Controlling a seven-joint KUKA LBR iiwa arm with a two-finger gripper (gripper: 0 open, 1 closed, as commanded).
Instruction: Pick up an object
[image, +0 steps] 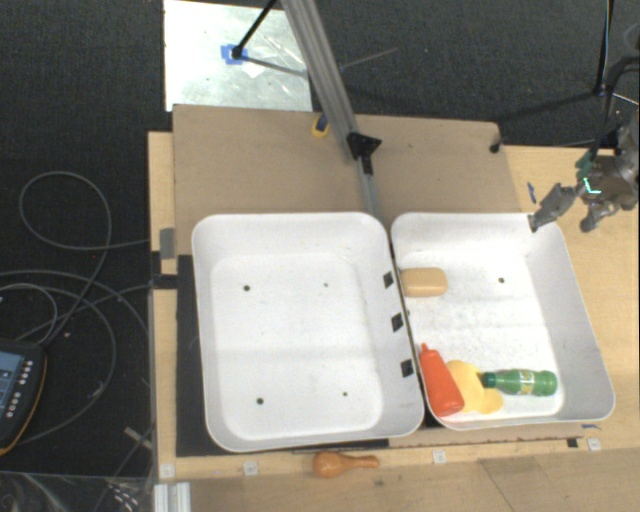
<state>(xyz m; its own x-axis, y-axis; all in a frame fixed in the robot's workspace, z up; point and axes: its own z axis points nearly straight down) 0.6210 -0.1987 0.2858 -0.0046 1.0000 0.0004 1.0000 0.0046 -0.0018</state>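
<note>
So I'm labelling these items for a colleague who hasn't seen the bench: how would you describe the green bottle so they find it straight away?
Start at the right-hand white bin and go to its near corner, where three items cluster. The green bottle lies on its side, rightmost of them, its end touching the yellow item. It alone is green; the other bottle is red-orange.

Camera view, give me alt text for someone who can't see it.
A gripper hangs open over the right bin's far right corner. That bin holds a tan block, red bottle, yellow toy and green bottle.
</note>
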